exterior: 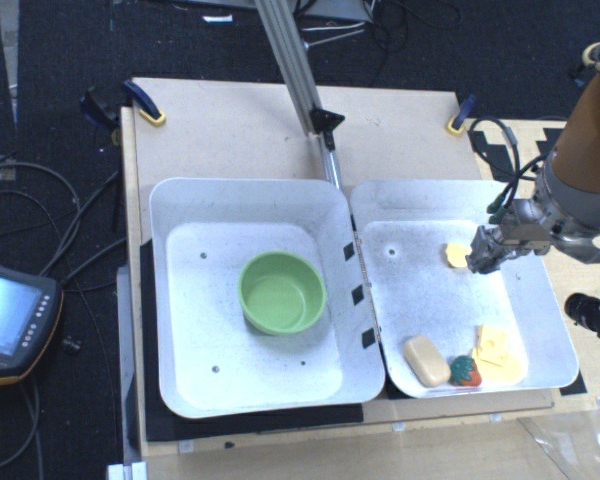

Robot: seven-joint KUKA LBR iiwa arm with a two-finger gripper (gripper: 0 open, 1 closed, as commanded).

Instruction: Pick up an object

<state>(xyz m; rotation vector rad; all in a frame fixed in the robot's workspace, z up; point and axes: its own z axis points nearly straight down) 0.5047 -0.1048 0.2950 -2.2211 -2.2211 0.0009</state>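
Observation:
My gripper [480,256] hangs over the upper right part of the right bin [410,208], its dark fingers right beside a small yellow object [456,256]. The yellow piece lies just left of the fingertips, partly covered by them. Near the bin's front edge lie a tan oval object [427,360], a small red and green strawberry-like toy [465,371] and a pale yellow block [497,353]. A green bowl [282,292] stands in the middle of the left bin [180,268].
A grey metal pole [295,58] slants down to the bins' rear junction. Blue and yellow clamps [140,101] [463,114] grip the bench's back corners. A pendant screen [10,318] lies on the floor at left. Black clips mark the divider between the bins.

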